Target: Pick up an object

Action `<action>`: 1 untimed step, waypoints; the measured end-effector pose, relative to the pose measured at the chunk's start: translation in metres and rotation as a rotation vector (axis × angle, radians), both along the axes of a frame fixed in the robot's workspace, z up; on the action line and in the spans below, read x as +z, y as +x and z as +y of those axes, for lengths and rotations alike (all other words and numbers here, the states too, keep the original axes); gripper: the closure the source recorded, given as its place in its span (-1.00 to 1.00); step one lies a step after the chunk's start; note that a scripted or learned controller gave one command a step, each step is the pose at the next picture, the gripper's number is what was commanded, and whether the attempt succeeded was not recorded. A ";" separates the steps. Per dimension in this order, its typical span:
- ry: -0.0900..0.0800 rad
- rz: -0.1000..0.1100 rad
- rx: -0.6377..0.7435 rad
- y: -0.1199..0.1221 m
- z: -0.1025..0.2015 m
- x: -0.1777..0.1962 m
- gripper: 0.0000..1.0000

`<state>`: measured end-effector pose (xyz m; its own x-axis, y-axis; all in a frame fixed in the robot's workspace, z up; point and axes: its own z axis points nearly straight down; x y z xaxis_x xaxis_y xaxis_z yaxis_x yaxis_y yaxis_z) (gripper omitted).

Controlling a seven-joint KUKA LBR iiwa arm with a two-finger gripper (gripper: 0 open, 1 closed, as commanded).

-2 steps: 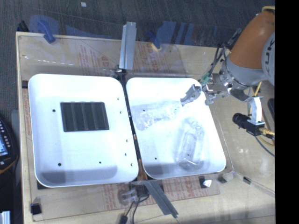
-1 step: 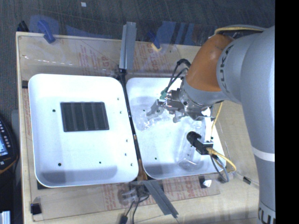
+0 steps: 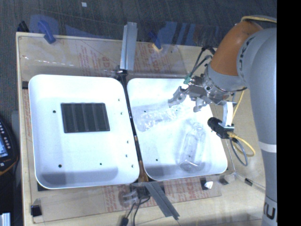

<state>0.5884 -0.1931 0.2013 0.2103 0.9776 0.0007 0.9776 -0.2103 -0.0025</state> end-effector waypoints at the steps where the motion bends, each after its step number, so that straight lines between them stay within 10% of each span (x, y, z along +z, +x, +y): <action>1: 0.000 0.002 -0.166 -0.009 0.056 -0.090 -1.00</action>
<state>0.5794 -0.1367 0.1109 0.3694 0.9293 0.0004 0.9293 -0.3694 -0.0044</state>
